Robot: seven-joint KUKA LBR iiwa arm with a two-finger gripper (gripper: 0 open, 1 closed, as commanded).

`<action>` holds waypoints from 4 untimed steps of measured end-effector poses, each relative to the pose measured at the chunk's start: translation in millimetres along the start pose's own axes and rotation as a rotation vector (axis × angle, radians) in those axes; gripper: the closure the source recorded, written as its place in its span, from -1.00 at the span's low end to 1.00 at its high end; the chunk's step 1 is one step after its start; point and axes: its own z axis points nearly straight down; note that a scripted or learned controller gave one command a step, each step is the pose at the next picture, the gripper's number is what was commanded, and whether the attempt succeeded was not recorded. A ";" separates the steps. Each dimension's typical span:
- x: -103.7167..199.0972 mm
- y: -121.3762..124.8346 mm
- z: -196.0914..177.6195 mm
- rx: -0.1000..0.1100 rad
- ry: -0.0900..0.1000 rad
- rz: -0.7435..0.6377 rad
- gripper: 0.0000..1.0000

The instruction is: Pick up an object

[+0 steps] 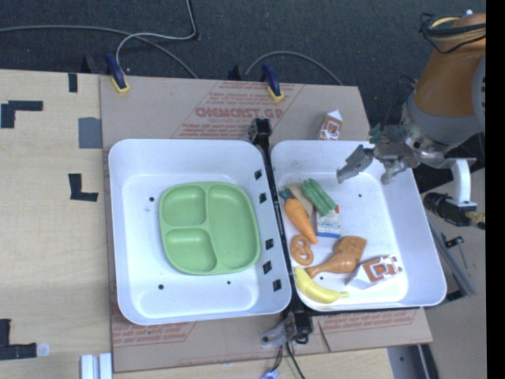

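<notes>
1. camera view: gripper (372,166) hangs over the upper right part of the right bin (418,235), its two fingers spread apart with nothing between them.
2. toys lie in the right bin's left and lower part: green beans (319,196), carrot (299,217), a small blue-and-white carton (328,226), pretzel (301,251), chicken drumstick (341,257), banana (318,288), a brown-and-white toy (382,269).
3. left bin (134,212) holds a green divided plate (209,227).
4. a small carton (331,125) stands on the cardboard just beyond the right bin.
</notes>
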 end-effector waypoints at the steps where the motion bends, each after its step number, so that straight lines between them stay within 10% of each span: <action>1: 30.5 28.1 109.9 0.003 0.000 0.000 -1.00; 4: 28.8 29.6 155.8 -0.032 -0.009 0.002 -1.00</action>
